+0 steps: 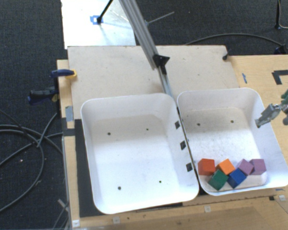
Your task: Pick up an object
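1 fixed camera looks down on the bench (pixel 145 63) at a slant from above its front edge; it stands far enough back to take in both white bins, the left bin (pixel 131 151) and the right bin (pixel 233 136), side by side, with dark carpet (pixel 18 47) around

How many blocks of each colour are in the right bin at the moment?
Red block: 1
Orange block: 1
Green block: 1
Blue block: 1
Purple blocks: 2
Total: 6
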`<state>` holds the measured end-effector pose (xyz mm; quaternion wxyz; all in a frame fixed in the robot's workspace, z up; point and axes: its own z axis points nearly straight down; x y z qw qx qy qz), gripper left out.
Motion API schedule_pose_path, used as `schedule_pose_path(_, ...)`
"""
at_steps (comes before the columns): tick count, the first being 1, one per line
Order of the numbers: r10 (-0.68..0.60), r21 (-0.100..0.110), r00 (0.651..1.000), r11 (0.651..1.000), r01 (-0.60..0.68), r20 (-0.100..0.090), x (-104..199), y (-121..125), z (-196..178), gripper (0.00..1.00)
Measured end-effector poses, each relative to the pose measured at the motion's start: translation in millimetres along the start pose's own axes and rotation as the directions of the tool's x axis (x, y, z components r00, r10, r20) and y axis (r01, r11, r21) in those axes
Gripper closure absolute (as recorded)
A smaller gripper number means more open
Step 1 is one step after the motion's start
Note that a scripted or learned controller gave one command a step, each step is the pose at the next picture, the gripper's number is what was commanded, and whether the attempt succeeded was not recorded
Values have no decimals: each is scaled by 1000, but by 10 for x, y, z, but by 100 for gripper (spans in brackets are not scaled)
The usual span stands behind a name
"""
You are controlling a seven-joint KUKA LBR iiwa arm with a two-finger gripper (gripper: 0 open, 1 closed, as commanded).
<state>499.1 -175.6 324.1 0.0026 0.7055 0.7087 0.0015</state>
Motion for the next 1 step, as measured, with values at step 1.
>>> schedule_pose_path(1,-5,-5,1000,1000,5,0,341,-126,-639,0)
